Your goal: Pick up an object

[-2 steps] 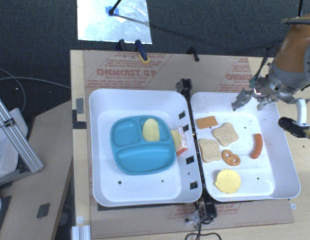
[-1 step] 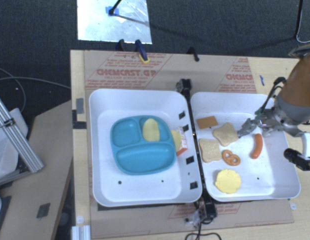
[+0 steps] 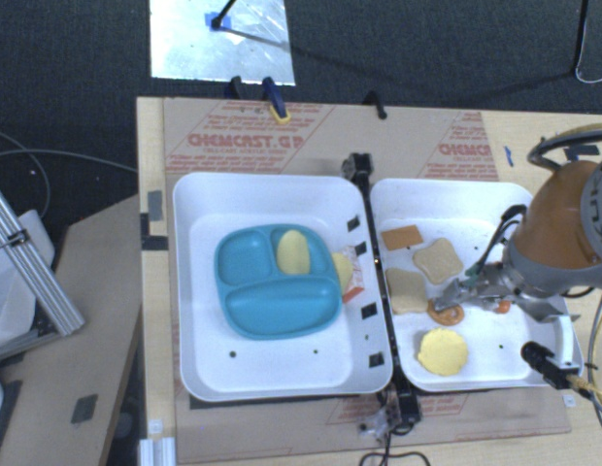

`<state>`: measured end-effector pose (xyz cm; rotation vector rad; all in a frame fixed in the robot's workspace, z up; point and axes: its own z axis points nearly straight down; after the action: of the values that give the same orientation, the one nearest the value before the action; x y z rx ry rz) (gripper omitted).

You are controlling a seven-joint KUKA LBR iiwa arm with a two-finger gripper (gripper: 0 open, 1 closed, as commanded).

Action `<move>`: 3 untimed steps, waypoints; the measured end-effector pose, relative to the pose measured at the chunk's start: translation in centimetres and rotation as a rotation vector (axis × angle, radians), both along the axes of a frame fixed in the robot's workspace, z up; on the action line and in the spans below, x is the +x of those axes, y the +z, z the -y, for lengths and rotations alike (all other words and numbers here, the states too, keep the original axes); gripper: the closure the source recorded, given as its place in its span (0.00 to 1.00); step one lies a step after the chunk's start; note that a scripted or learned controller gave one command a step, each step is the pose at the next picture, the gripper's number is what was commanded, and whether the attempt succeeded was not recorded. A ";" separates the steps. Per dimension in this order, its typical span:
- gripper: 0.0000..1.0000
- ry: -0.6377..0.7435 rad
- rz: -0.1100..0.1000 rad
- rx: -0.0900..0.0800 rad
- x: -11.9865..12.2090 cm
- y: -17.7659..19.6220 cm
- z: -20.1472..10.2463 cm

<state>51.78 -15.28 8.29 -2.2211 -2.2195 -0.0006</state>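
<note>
While the grey arm (image 3: 563,231) with its orange band reaches in from the right edge of the frame, its gripper (image 3: 454,299) sits low over the right bin (image 3: 476,194), right of centre in the picture; whether it is released or clenched cannot be told at this slant. Just beneath the gripper's tip lies a small orange ring-shaped piece (image 3: 445,313), touching or nearly touching it, though nothing is seen gripped. Around it in the same bin lie a tan toast-like slice (image 3: 438,259) above, a paler slice (image 3: 406,289) to the left, a small orange-brown rectangle (image 3: 402,237) toward the upper left, and a round yellow piece (image 3: 443,351) below, near the bin's lower wall. The left bin (image 3: 199,212), in the middle of the frame, holds a blue divided plate (image 3: 272,304) with a yellow oval item (image 3: 293,252) in its upper right compartment; another pale yellow piece (image 3: 342,270) lies just beside the plate's right rim, against the bin's right side. Both bins rest side by side on a cardboard sheet (image 3: 243,134) with red print on the table (image 3: 150,163). A shiny silvery sheet (image 3: 218,27) lies on the dark floor in the upper left of the frame.
</note>
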 end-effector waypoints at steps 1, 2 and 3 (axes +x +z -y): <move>0.00 0.008 0.003 0.001 -1.4 0.2 -6.5; 0.00 0.010 0.013 0.000 -2.9 10.7 -16.3; 0.00 0.008 0.021 0.002 -2.9 33.3 -19.3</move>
<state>48.85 3.99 41.61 -2.2216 -2.2376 -0.0270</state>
